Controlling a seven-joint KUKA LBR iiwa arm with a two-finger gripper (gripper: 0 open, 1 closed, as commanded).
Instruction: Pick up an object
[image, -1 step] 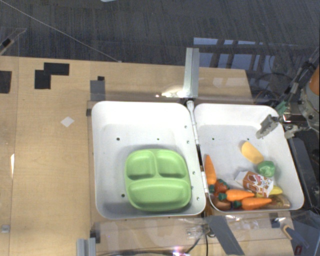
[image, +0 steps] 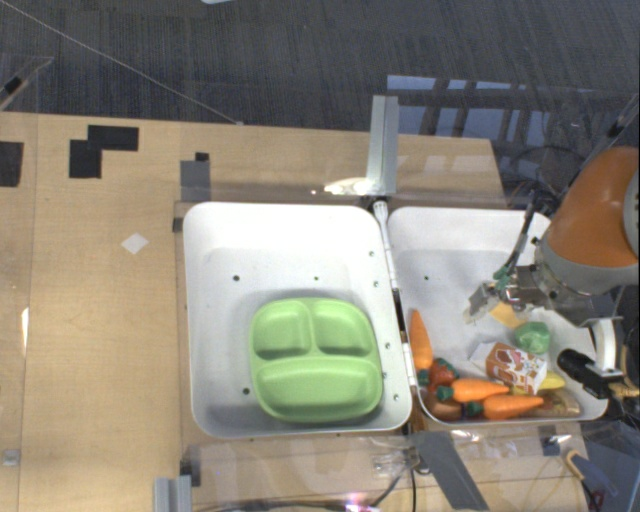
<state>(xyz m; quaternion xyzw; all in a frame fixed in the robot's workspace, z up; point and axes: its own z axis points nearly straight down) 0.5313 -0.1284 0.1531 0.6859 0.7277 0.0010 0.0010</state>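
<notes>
My gripper (image: 494, 296) hangs over the middle of the right bin (image: 440, 250), open, with nothing between its fingers. Just below and to its right lie a yellow wedge (image: 505, 316) and a green toy (image: 533, 337). An orange-and-white snack bag (image: 515, 367) sits further toward the front. One orange carrot (image: 420, 340) lies along the bin's left wall. Two more carrots (image: 480, 389) lie at the front edge beside small dark red pieces (image: 441, 385).
The left bin (image: 230, 250) holds a green divided plate (image: 315, 358) in its front half. A metal post (image: 384, 145) stands behind the seam between the bins. The arm's orange band (image: 600, 215) overhangs the right bin's right side.
</notes>
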